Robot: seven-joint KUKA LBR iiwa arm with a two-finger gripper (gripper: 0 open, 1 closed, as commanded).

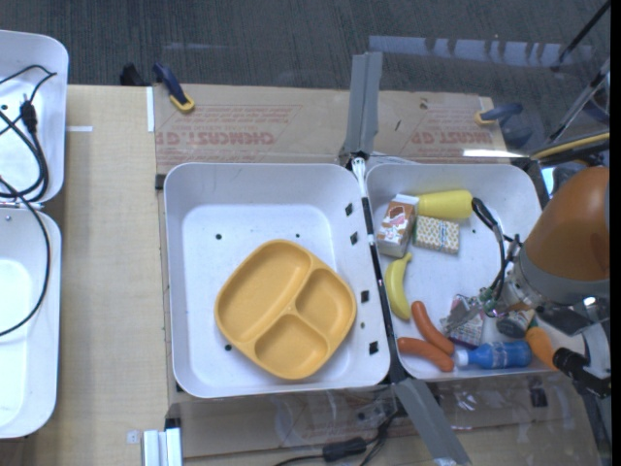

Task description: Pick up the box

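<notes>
Approach step. Box (397, 226) leaning at bin (524, 184) left wall, just above banana (397, 289). Gripper (477, 311) low right of banana; grip state unclear. Next: shift toward box, descend.

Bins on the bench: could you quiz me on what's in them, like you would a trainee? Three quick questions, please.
1. True or false: the yellow tray lies in the right bin.
2. Which thing lies right beside the box?
A. blue bottle
B. banana
C. blue clamp
3. Fill in: the two hot dogs lie in the ____ bin.

Key: 1 false, it lies in the left bin. 2 B: the banana sits just below the box in the camera view. 3 right.
</notes>
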